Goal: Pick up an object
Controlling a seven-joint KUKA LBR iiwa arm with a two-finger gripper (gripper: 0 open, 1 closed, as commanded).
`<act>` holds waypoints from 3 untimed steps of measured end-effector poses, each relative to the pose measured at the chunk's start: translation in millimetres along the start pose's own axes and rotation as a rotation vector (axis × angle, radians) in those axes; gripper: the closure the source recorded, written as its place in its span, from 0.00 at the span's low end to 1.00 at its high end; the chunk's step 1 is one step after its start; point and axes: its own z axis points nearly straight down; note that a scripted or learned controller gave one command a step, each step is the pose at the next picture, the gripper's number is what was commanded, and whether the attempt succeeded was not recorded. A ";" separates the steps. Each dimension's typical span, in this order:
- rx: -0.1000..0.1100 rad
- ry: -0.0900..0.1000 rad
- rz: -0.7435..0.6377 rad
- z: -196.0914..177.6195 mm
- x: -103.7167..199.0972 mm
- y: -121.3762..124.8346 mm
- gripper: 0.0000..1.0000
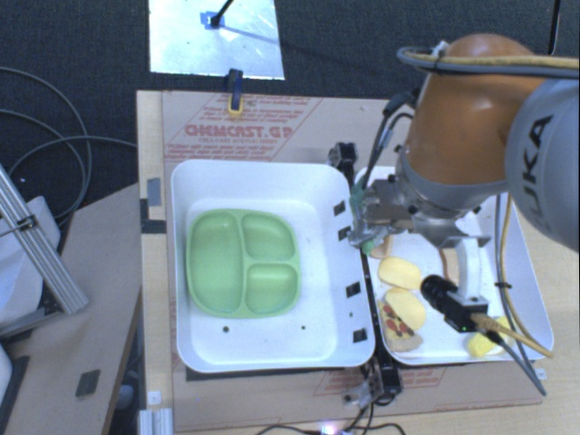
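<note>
The arm [471, 116] is hung over the right bin [524, 288], and the gripper [370, 229] is seen low at that bin's nine o'clock edge, close to the wall shared with the left bin [272, 184]. Whether the gripper is spread or pressed together cannot be told, as it is masked by the wrist above it. Nothing is seen to be held.

The nearest candidate is taken to be the yellow piece [400, 273], which lies just beside the gripper at its five o'clock, in the seven o'clock part of the right bin. It is a smooth oval, laid flat, with its long axis run roughly from nine to three o'clock (dipped a little toward four). No end is marked as a front. A second yellow piece [407, 309] is set just below it at six o'clock, and a red-and-brown toy snack [395, 328] is touching that one.

The step in hand is judged to be the approach. It would be done well if the gripper were brought over the oval's middle and turned so that the short width, twelve to six, is spanned. The bin wall should be kept clear, and the neighbour below should not be nudged. The green plate [243, 263] in the left bin is left alone.
</note>
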 end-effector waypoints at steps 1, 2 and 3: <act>-0.018 0.003 0.003 -158.4 -7.5 1.3 1.00; 0.003 -0.001 0.001 -116.9 26.1 0.4 1.00; 0.004 -0.004 0.014 -69.9 -43.0 -0.3 1.00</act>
